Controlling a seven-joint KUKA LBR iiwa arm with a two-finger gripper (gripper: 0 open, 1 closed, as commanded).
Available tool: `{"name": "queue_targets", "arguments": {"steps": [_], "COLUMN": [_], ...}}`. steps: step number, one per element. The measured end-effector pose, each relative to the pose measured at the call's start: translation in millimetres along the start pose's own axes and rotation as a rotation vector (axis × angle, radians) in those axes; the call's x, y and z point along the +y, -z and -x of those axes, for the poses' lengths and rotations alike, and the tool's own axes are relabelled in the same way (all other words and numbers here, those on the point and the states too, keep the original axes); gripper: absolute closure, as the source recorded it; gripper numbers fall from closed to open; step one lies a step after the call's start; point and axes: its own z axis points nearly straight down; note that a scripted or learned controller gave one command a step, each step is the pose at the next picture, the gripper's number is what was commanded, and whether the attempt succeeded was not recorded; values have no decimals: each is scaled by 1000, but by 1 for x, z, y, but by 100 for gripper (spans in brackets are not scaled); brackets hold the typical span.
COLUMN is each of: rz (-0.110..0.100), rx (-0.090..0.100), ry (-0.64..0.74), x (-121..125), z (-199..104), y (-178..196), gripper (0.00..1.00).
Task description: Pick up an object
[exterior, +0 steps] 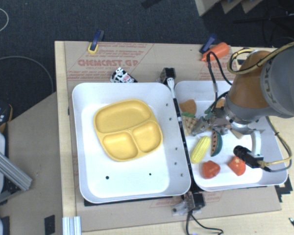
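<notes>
Corn cob (200,148) lies lengthwise, tip toward upper right

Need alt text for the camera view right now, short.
The grey arm reaches into the right bin, its gripper low among toy food: corn and two red pieces. The left bin holds a yellow divided plate.

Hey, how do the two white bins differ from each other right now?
The left bin holds a single large item, a yellow divided plate, while the right bin holds several small ones, including a corn cob and two red pieces. The left bin lies fully in the open; the arm reaches over the right bin and covers part of it. Both are shallow, white and sit side by side.
</notes>
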Motion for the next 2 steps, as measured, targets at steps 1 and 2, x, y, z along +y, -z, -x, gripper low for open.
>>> {"name": "queue_targets", "arguments": {"steps": [1, 2], "rz": [5, 12], "rx": [0, -4], "ry": [-1, -1], "x": [1, -3], "z": [0, 7], "y": [12, 71], "gripper": [100, 100]}}
